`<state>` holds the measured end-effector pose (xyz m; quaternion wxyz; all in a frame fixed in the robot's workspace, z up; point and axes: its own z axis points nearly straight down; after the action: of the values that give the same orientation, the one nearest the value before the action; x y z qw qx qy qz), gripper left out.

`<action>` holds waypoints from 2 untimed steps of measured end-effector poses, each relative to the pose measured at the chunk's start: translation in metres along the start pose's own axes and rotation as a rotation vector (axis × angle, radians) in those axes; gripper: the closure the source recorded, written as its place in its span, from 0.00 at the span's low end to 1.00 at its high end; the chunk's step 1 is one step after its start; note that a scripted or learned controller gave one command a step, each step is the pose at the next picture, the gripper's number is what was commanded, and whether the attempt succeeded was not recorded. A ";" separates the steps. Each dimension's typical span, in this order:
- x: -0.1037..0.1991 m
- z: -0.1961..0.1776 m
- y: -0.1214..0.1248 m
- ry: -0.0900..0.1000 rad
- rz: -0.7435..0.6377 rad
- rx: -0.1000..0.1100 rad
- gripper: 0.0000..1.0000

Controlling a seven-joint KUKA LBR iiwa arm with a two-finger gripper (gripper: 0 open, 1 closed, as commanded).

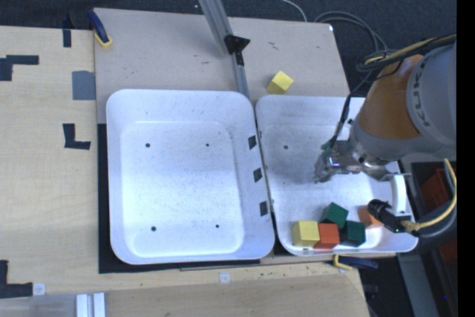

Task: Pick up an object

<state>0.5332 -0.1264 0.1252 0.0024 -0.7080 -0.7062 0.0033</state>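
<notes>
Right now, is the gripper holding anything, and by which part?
Nothing is held. The gripper hangs above bare bin floor, away from the blocks.

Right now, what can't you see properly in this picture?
- Gripper: too small and blurry in the camera view to tell what it is doing.
- Orange block: partly hidden behind the arm's black fitting.
- Green blocks: they overlap, so their shapes are unclear.
- Arm: cut off by the right edge.
</notes>
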 end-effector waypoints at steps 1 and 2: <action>0.056 -0.107 -0.024 0.002 -0.008 -0.013 1.00; 0.137 -0.105 0.009 0.004 -0.012 -0.008 1.00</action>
<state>0.5436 0.0103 0.2303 0.0011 -0.7036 -0.7106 -0.0009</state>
